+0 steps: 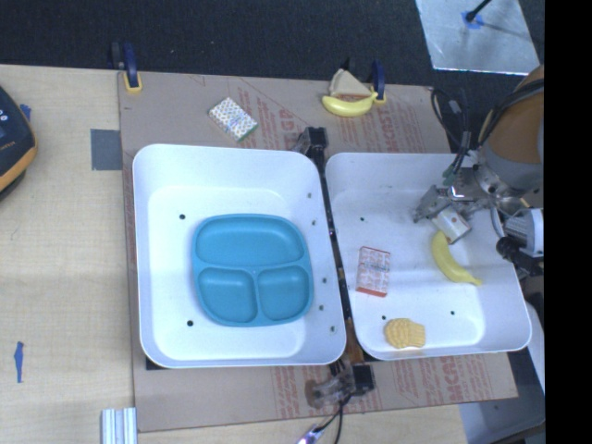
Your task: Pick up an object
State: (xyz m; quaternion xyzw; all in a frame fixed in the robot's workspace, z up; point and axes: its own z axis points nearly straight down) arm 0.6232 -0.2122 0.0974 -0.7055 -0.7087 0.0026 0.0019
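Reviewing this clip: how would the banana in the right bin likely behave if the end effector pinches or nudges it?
The banana looks like a small toy, so probably light and rigid. Its smooth curved skin may slip between narrow fingers. Lying flat on the right bin floor, it would more likely spin or slide than roll when nudged. The end effector sits just above its upper end.
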